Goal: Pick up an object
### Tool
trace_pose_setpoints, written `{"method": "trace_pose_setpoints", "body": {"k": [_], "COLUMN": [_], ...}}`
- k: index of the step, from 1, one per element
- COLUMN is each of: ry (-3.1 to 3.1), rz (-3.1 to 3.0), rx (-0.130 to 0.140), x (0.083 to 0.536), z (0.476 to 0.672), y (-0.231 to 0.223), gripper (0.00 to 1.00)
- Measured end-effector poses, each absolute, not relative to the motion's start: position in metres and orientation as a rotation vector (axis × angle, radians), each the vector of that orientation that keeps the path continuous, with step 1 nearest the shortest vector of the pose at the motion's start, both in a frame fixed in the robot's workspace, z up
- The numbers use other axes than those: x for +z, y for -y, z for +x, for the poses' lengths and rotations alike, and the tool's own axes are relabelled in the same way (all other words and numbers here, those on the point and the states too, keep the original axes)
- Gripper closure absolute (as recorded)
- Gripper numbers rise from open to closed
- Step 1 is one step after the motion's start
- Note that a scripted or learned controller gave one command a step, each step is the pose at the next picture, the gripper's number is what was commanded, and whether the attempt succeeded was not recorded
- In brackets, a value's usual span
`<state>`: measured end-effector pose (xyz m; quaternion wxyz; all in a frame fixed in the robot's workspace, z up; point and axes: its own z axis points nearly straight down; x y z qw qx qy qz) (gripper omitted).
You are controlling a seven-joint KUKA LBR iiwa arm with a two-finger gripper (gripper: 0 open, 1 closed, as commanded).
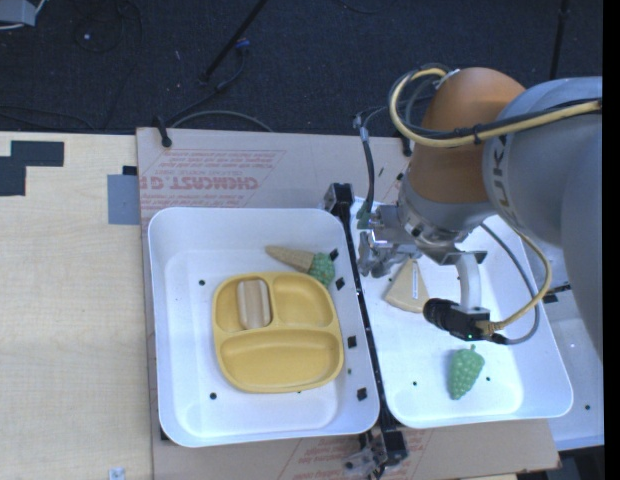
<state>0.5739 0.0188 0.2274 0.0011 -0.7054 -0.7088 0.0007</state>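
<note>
My gripper (376,256) hangs low over the right bin (535,393), close to its left wall, under the grey wrist and its orange band. A pale tan wedge (401,290) lies just right of and below the gripper, partly covered by it. A green bunch of grapes (465,372) rests in the front part of the right bin. In the left bin (180,368) a tan cone with a green scoop (306,261) lies by the top right edge of a yellow divided plate (280,358). A tan slab (253,302) sits in the plate's upper left compartment.
The divider between the two bins (358,318) carries black clips and runs just left of the gripper. A black cable plug (452,318) hangs from the wrist over the right bin. The arm's body covers the right bin's far right part.
</note>
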Motion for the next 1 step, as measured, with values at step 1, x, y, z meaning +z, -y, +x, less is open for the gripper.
{"method": "trace_pose_setpoints", "body": {"k": [1], "ry": [2.225], "rz": [-2.214], "rx": [0.003], "x": [0.2159], "z": [0.5862], "y": [-0.0688], "gripper": [1.00]}}
